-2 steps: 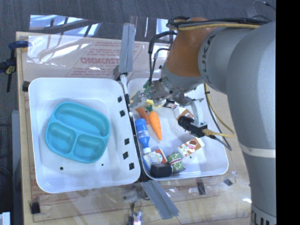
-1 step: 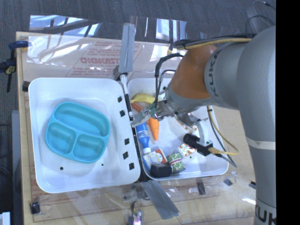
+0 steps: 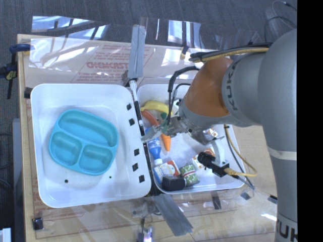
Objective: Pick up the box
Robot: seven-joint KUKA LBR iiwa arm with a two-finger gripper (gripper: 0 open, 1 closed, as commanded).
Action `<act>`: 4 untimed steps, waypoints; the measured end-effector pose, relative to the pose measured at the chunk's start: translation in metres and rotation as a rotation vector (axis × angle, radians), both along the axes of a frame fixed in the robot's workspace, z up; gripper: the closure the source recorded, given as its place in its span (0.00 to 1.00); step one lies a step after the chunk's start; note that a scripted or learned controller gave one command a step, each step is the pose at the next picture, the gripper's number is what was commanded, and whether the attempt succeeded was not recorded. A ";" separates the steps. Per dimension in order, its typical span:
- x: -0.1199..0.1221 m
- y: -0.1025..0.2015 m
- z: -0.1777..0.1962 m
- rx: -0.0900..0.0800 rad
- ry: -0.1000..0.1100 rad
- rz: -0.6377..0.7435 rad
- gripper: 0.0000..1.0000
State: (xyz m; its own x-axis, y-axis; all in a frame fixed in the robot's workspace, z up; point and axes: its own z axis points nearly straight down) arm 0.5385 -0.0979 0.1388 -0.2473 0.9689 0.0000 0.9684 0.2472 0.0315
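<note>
A small green and white box [image 3: 190, 174] lies near the front of the right bin [image 3: 237, 181], tilted against a red and white packet [image 3: 170, 168]. My gripper [image 3: 167, 128] hangs over the left middle of this bin, above an orange carrot [image 3: 166, 143] and well behind the box. The wrist and dark hardware hide the gripper's tips. Nothing can be seen held.
The right bin also holds a yellow banana [image 3: 154, 106], a blue-labelled bottle [image 3: 155, 148] and a black object [image 3: 173, 184] at the front. A blue divided plate [image 3: 83, 141] lies in the left bin [image 3: 45, 185]. The arm's large body covers the right bin's far right side.
</note>
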 end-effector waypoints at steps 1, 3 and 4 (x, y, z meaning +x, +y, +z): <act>-0.005 -0.001 -0.001 -0.002 -0.019 -0.018 0.00; 0.025 0.012 0.053 -0.009 0.031 0.063 0.00; -0.010 -0.007 -0.001 -0.007 0.005 -0.141 0.00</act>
